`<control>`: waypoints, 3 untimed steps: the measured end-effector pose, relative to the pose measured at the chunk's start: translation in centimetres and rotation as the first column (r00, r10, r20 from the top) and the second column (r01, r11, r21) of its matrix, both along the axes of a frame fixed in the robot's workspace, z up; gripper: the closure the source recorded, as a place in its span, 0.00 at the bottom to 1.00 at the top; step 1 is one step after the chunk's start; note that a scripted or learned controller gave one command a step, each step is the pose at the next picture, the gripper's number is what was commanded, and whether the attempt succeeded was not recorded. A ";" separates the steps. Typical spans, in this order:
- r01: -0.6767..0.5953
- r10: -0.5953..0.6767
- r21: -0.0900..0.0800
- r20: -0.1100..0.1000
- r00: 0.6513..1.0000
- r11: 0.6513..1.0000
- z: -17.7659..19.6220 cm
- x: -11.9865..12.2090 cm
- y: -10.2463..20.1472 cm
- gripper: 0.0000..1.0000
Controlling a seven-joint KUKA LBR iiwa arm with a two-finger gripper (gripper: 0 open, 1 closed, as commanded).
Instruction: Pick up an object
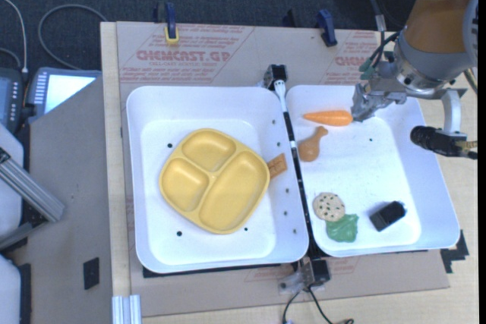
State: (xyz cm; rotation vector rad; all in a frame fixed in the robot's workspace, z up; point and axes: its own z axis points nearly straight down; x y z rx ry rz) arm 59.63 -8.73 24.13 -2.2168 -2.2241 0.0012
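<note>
Standing at the bench, I take the carrot (328, 117) as my marker, since that is where the action is.

Nearest me, well below the carrot in the right bin (433, 186), lie a green leafy piece (343, 228) with a speckled cookie (329, 206) touching its upper edge, and a small black block (388, 215) off to their right. A little further back, just below and left of the carrot, sits a tan drumstick (310, 146), close to the wall between the bins. Far to the carrot's left, in the left bin (144, 163), a yellow divided plate (214, 180) takes up the middle, with a small brown piece (276, 165) just beside its right edge.

At the far end, the gripper (363, 108) is down at the carrot's right tip, seemingly touching or all but touching it. Whether its fingers are spread or pressed together I cannot tell from here; the tips are a dark blur against the carrot's end.

As for progress, I judge the pick not yet made: the carrot lies flat on the bin floor and nothing is lifted. What remains is a firm grasp and the lift.

By count: two bins, one plate, one carrot, one drumstick, one cookie, one green piece, one black block, one brown piece.
</note>
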 end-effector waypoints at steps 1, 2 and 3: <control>0.000 0.000 -0.001 0.002 1.000 1.000 0.4 0.4 5.3 1.00; -0.003 0.003 0.000 0.005 1.000 1.000 0.4 2.0 11.0 1.00; -0.002 0.002 0.000 0.002 1.000 1.000 -1.3 2.5 17.1 1.00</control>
